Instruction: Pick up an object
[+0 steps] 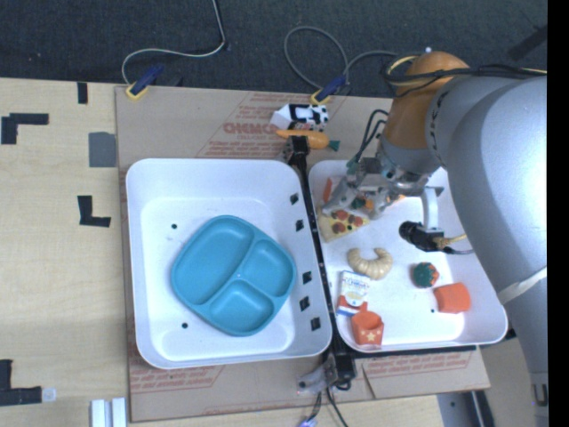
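A: Where is the hand [360,194]?

B: Low over the far end of the right bin [404,314], just above a flat yellowish piece [342,223] dotted with coloured spots. I cannot tell whether the hand is apart or together, and nothing shows gripped in it.

A: What else lies there?

B: A pale, ridged croissant shape [370,261], a small round green ball [425,274] with a red patch, an orange block [452,298] and an orange carton [366,328] at the near edge. All look like smooth plastic.

A: And the left bin [151,203]?

B: It holds a glossy blue plate [233,274] with three compartments.

A: The surroundings?

B: Both bins sit on a brown cardboard sheet [231,127] over a pale wooden bench [53,265] with black marks; beyond it is dark carpet [107,16].
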Robot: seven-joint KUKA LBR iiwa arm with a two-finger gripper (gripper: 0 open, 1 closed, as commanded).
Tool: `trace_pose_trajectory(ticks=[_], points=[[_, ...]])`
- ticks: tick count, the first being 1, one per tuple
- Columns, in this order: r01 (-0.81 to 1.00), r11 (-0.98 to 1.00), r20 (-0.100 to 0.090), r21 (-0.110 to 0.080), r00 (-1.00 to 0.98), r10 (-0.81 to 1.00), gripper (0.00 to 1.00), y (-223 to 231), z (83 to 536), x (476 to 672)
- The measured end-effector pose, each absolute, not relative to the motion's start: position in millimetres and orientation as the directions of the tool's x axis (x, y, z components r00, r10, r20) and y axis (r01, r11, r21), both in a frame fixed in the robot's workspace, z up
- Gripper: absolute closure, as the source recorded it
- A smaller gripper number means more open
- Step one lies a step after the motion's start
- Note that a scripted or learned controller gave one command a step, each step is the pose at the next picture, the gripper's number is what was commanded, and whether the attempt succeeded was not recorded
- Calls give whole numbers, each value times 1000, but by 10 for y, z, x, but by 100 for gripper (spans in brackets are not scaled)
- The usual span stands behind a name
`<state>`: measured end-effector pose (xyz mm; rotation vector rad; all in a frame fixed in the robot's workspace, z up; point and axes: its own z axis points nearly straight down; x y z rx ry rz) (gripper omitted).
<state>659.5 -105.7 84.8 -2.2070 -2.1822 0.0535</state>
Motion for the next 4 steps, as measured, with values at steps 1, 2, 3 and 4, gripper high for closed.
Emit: trace_pose_trajectory(ticks=[1,2,3,4], points=[[999,-12,0,-50,12,1000,0,-1049,849,6595],[999,-14,-4,-49,14,1000,0,-1035,848,6593],[999,-14,-3,-49,14,1000,0,-1037,847,6594],[999,-15,-4,-48,14,1000,0,-1033,847,6594]])
